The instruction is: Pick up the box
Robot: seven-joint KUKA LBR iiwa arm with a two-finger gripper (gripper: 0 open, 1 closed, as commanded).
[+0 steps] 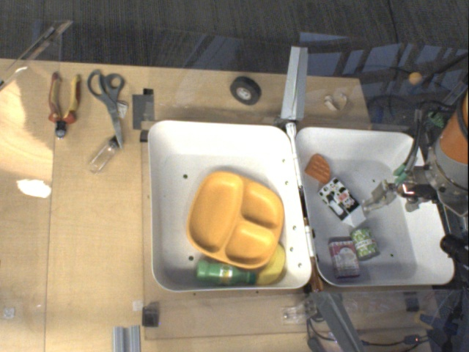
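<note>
From the overhead camera I see two white bins side by side on the tabletop. The left bin (168,160) holds a yellow divided plate (236,217) tilted toward its near right corner, resting over a green can (220,272) and a yellow fruit-like thing (274,268) along the near wall.

In the right bin (425,270), the box (338,197), black and white with a cow-like pattern, lies flat toward the left wall, about midway between the far and near walls. Just beyond it, toward the far left corner, sits a small orange block (319,167). Toward the near wall I see a purple packet (344,258) and, just beside it on the right, a small green packet (364,243).

The arm (451,149) comes in from the right edge, its wrist hanging over the right side of the right bin. My pincer (375,198) points left, with its tip close to the right of the box and apart from it as far as I can tell. I cannot tell whether it is spread or pressed together; nothing is visibly between its tips.

Along the far left part of the tabletop lie red-handled pliers (61,100), scissors (110,97) and a roll of black tape (245,89) near the far edge, beyond the left bin.
</note>
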